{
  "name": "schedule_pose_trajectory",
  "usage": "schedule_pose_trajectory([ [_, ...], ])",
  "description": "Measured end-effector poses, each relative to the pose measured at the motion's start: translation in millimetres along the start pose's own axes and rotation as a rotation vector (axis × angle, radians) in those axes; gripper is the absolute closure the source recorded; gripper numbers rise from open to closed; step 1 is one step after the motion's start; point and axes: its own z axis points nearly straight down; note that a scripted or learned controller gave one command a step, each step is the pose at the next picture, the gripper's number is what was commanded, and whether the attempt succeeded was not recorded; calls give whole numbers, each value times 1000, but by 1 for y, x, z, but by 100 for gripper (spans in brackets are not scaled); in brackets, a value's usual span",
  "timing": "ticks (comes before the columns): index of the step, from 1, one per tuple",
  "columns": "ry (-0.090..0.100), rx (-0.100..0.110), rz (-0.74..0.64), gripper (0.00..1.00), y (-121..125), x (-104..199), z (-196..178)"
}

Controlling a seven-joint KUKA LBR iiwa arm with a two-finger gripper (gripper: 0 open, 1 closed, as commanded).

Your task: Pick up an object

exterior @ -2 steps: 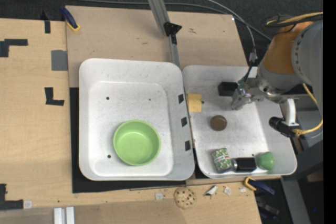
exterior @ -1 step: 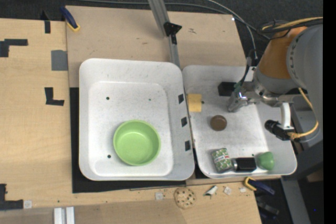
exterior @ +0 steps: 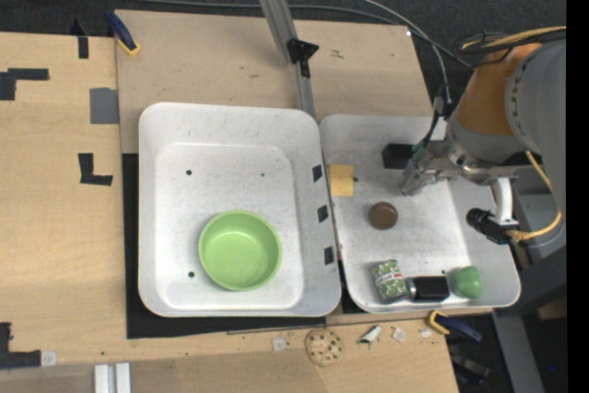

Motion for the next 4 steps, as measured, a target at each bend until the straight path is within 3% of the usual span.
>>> schedule_pose_trajectory([
  [2,1,-5,0,100,10,3,-120],
  [3,0,-6,-1,100,11,4,-158],
  [4,3,0,-4,100,-4,52,-162],
])
